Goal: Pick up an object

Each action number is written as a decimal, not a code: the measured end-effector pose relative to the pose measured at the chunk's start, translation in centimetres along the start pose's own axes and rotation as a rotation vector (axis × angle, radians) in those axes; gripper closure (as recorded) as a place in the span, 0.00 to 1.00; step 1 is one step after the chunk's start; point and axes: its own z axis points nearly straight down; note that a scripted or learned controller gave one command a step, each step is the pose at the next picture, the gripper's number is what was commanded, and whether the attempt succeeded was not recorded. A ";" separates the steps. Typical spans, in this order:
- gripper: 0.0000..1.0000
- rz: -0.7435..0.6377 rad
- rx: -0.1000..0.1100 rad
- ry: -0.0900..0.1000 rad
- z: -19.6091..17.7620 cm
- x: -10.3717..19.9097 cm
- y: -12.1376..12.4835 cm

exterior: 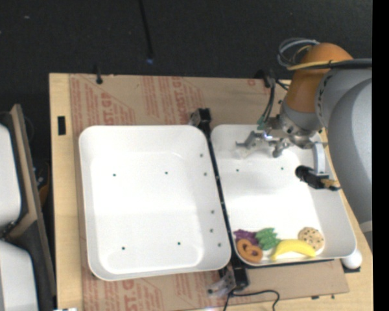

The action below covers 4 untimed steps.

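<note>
1. The counter (136, 102) carries the two bins with their long rims touching, which puts both within one arm's reach.
2. The left bin (149, 193) sits square on the counter, its white floor facing the camera.
3. The right bin (272, 203) holds all the candidates for the pick, bunched along its near wall. That may cramp a straight-down grasp.
4. At the left of that cluster are the purple grapes (244, 236), with a brown doughnut-like toy (250, 252) touching them just in front.
5. A green leafy piece (268, 237) lies beside the grapes, against the banana.
6. The end effector (263, 145) hangs over the far end of the right bin, well apart from the toys. Its fingers look spread, with nothing between them. I judge it still has to travel toward the near wall.
7. The yellow banana (292, 249) lies flat along the wall, and the cookie (311, 238) rests at its right end. The cookie looks the least crowded.
8. The arm (308, 89) enters from the right.
</note>
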 end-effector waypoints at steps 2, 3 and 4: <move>0.00 -0.004 -0.008 0.000 -10.3 1.6 -3.3; 0.00 -0.002 0.006 0.001 -4.3 3.5 1.8; 0.00 -0.001 0.004 0.001 0.2 3.8 1.8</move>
